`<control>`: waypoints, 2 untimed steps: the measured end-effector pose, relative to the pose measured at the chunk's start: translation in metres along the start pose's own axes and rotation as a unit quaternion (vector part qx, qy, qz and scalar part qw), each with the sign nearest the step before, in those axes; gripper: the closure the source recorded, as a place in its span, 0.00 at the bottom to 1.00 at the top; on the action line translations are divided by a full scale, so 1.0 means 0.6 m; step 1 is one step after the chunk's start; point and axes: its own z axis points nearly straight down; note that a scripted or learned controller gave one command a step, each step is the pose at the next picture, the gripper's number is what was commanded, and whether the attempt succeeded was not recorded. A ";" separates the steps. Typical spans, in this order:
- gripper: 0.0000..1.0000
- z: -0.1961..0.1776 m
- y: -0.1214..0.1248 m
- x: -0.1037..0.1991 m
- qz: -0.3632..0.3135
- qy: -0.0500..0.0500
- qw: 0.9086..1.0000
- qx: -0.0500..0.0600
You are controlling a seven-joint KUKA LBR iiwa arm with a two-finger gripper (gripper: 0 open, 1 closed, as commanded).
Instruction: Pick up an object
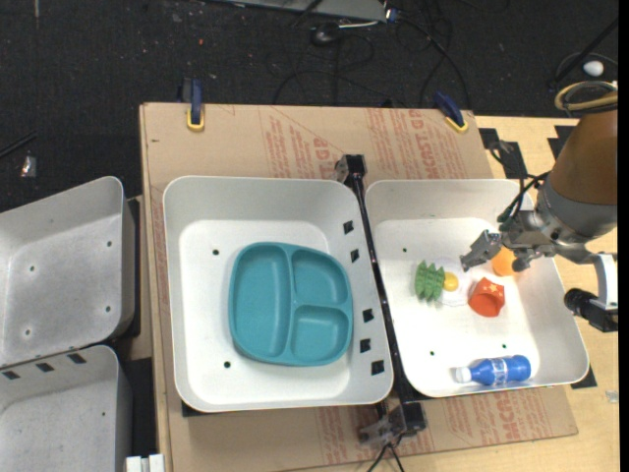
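The right bin (550,362) holds a green spiky toy (428,280) with a small yellow piece (450,282) beside it, a red-orange cup-like object (487,297), a small orange object (502,262) and a blue bottle (495,370) lying near the front wall. My gripper (501,252) reaches in from the right, low over the back right of this bin. It is open, with its dark fingers (479,252) spread to either side of the small orange object. I cannot tell whether they touch it.
The left bin (187,264) holds a teal divided plate (290,303). A black divider with clips (369,283) runs between the bins. The grey arm with its orange band (590,165) hangs over the right bin's right wall. White panels (59,264) lie at far left.
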 end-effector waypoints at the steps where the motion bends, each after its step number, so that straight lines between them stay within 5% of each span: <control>1: 0.00 0.100 -0.001 -0.012 0.001 0.000 1.000 -0.003; 2: 1.00 0.078 0.001 -0.011 0.000 -0.001 1.000 -0.004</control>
